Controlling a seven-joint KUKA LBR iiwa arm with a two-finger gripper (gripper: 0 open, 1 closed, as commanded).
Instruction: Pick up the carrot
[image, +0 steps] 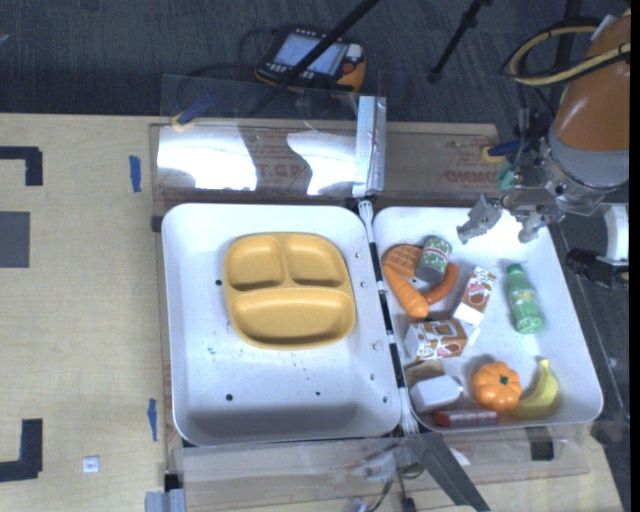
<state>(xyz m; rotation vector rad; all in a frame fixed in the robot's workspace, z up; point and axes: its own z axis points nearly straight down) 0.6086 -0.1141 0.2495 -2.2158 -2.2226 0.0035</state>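
Spread wide apart, the fingers of the claw (503, 220) are seen over the far edge of the right bin (580, 375), with nothing held between them and nothing touched. One fingertip (472, 226) points toward the bin's middle, the other lies nearer the right wall. The grey arm with its orange band (592, 120) is seen entering from the upper right.

The carrot (406, 293) is found in the right bin, close to its left wall, lying at a slant. It is well apart from the claw. A small can (433, 259) with a green label is set just beside it on the far side, and an orange-brown piece (400, 260) rests against its upper end. A reddish sausage-like piece (445, 284) lies next to the can. Further right, a small white packet (478, 293) and a green bottle (523, 298) are laid on the bin floor. Nearer the front, a printed carton (437, 341), a small pumpkin (496, 384), a banana (541, 390), a pale grey block (437, 391) and a red marker-like stick (466, 418) are gathered.

The left bin (190, 300) is occupied by a yellow divided plate (290, 288) with three compartments, none of them filled. Both bins are borne by the tabletop (80, 300).
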